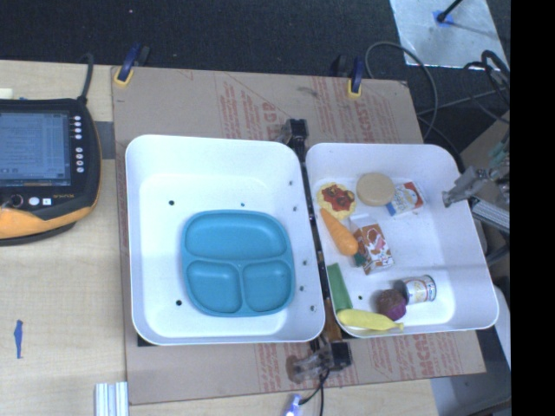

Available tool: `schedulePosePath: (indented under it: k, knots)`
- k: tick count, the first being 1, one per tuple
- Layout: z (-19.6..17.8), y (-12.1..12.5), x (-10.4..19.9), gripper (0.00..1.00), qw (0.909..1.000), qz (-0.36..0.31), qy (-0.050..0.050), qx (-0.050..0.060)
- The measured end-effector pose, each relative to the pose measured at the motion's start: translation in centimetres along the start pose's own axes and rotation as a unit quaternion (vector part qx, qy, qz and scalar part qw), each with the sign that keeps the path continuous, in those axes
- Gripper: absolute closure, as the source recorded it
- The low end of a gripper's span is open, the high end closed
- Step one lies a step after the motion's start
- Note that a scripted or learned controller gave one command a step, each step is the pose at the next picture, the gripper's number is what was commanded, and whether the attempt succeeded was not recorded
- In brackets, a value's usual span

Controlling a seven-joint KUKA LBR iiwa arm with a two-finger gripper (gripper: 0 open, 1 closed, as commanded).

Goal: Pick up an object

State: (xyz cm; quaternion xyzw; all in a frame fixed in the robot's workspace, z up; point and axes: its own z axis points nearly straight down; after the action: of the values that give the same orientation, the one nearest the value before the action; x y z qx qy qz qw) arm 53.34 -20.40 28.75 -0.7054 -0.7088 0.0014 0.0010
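Observation:
The right bin holds several small objects. A pizza-slice toy, a round tan disc and a small carton lie at its far side. An orange carrot and a red packet sit in the middle. A green block, a yellow banana, a dark purple piece and a small can lie near the front. My gripper hangs at the right bin's far right rim, apart from all the objects.
The left bin holds a blue divided plate. A teach pendant lies on the bench at the far left. Cables and clamps sit beyond the bins' far edge.

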Motion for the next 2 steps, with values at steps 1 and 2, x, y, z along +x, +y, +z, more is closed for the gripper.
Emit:
schedulePosePath:
  k: [1, 2]
  knots:
    - [8.1, 3.5, 5.9, 0.00, 1.0000, -0.001, 0.000, 0.001]
    - [18.7, -0.5, 10.3, 0.00, 1.0000, 0.000, 0.000, 0.001]
